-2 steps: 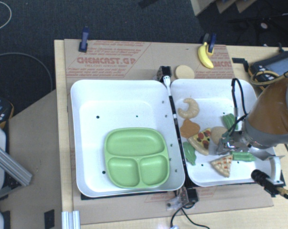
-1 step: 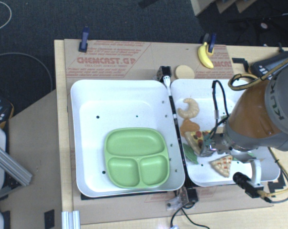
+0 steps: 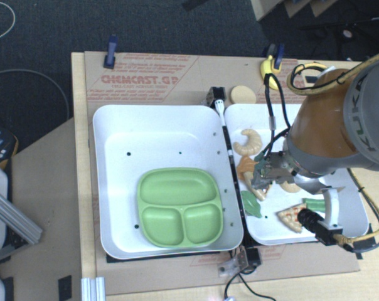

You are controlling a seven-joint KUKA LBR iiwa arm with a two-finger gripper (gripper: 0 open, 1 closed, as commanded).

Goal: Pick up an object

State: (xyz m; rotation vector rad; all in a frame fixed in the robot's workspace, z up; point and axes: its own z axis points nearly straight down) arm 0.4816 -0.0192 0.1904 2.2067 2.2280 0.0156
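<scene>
Grey arm (image 3: 327, 130) hangs over the right bin (image 3: 359, 215) with its gripper (image 3: 265, 174) low among the toy food (image 3: 249, 144), apparently in the reaching step, so closing on one piece should come next.

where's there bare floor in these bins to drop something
The left bin has a wide bare strip along its far side, between its back wall and the green divided plate, and a narrower strip down the plate's left. The right bin is crowded: croissant, pizza slice, green pieces and the pincer cluster by the shared wall.
</scene>
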